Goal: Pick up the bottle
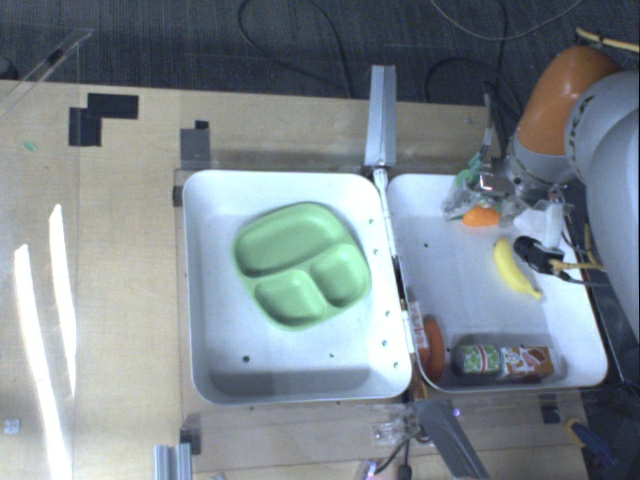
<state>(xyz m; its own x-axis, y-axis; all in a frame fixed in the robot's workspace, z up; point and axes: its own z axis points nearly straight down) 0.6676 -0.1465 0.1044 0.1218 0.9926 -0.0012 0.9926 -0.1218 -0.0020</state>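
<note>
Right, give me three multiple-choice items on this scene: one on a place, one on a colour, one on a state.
1. Where is the bottle?
A. right bin, near edge
B. left bin, centre
C. on the bench

2. What colour is the divided plate?
A. red
B. green
C. blue

3. How does the bottle rest?
A. upright
B. lying on its side
C. lifted off the bin

Answers: 1 A, it lies along the near wall of the right bin. 2 B, the plate in the left bin is pale green. 3 B, its length runs flat along the bin floor.

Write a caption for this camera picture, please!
Gripper hovers over an orange thing; the bottle lies untouched.
</note>
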